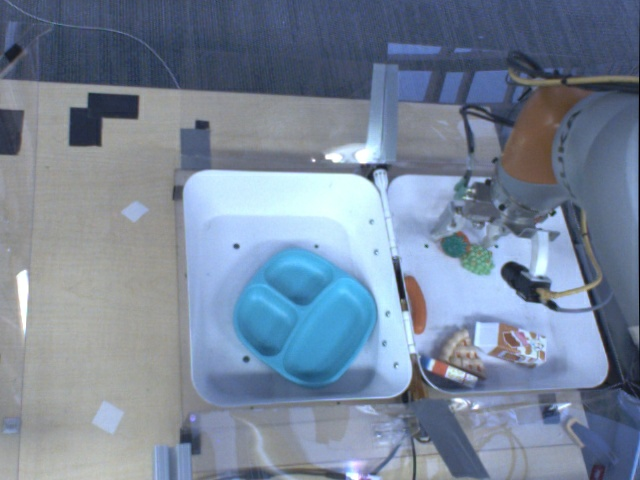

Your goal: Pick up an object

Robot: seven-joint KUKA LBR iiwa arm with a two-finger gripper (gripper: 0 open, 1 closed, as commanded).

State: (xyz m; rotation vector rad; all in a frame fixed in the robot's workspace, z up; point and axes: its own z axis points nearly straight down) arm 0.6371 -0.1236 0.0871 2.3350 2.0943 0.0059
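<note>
Green toy (474, 257) sits at the far end of the right bin (590, 368), and the gripper (470, 230) hangs right over it, lined up for a grab. Spread or pinched? Can't tell from here. Nearer lie an orange sausage (417, 303), a waffle (461, 349) and a carton (515, 345). The left bin (210, 298) carries a blue plate (305, 314).

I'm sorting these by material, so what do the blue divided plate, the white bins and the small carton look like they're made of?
The blue plate: likely molded plastic, matte, uniform color with rounded compartment walls. The bins, left and right: probably plastic, smooth white with rounded corners and a soft sheen. The carton: seemingly printed cardboard, with flat faces and sharp folded edges.
</note>
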